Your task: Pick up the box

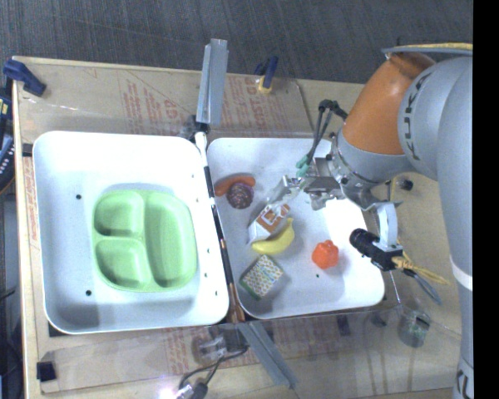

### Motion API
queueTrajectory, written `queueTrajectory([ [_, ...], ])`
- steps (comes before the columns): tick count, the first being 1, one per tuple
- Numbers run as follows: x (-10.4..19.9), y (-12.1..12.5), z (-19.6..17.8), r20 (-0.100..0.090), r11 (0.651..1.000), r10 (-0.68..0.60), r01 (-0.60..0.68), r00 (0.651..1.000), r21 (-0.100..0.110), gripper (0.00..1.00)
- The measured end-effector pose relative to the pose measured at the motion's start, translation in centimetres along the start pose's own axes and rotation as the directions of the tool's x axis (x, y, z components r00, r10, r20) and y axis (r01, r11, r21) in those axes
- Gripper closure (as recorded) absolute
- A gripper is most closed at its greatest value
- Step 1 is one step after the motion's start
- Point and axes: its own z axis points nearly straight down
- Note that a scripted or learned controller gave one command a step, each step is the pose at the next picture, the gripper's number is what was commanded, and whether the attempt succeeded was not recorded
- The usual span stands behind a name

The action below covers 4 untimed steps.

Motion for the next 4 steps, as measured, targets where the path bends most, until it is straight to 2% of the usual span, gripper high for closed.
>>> queueTrajectory([
  [1, 3.5, 2.9, 10.7, 0.006, 0.997, -0.072, 0.072, 0.997, -0.023, 0.0],
  [2, -1.4, 10.1, 10.0, 0.003, 0.989, -0.149, 0.149, 0.989, -0.007, 0.0],
  [3, 1.2, 7.4, 11.1, 0.018, 0.989, -0.144, 0.144, 0.989, -0.034, 0.0],
  [4, -0.3, 5.7, 8.3, 0.0, 0.988, -0.157, 0.157, 0.988, -0.002, 0.0],
])
